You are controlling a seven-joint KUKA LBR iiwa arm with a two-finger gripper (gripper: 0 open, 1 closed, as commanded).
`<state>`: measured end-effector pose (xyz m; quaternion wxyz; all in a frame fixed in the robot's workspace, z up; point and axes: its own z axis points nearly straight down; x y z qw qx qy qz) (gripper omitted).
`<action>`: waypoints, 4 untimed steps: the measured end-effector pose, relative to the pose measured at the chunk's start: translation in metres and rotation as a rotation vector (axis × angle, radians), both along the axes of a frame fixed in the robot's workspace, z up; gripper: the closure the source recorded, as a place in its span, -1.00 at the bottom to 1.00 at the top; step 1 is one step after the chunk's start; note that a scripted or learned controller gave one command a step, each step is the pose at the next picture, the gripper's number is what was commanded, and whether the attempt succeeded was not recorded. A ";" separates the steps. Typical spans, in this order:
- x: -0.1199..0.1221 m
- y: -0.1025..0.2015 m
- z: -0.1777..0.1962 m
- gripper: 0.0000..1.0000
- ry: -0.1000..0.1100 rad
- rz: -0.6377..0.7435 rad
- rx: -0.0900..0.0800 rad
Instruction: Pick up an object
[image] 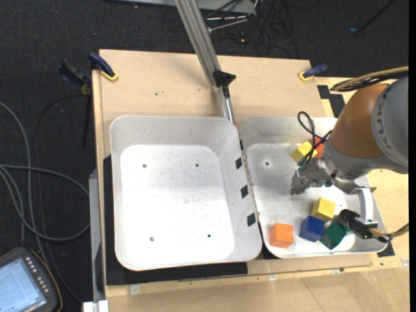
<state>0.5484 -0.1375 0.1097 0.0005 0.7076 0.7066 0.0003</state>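
My gripper [300,182] hangs low over the middle of the right bin [266,149], on the grey arm with its orange band [357,119] reaching in from the right. A yellow block [302,152] lies just behind the gripper, with a small orange piece [317,149] beside it, partly hidden by the wrist. In front of the gripper lie a second yellow block [323,208], a blue block [312,228], a green block [335,234] and an orange block [281,234]. I see nothing held in the gripper.
The left bin [172,187] sits beside the right one, the two rims meeting at centre. A slanted metal pole [198,34] crosses the back of the bench. Clamps [104,67] hold the board's far corners.
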 end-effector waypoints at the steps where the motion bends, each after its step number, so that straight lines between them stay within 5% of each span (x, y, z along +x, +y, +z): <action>1: 0.006 -0.008 0.048 1.00 -0.004 0.002 -0.002; 3: 0.013 0.005 0.148 1.00 -0.006 0.005 -0.002; 4: 0.035 0.059 0.135 1.00 0.000 0.010 0.001</action>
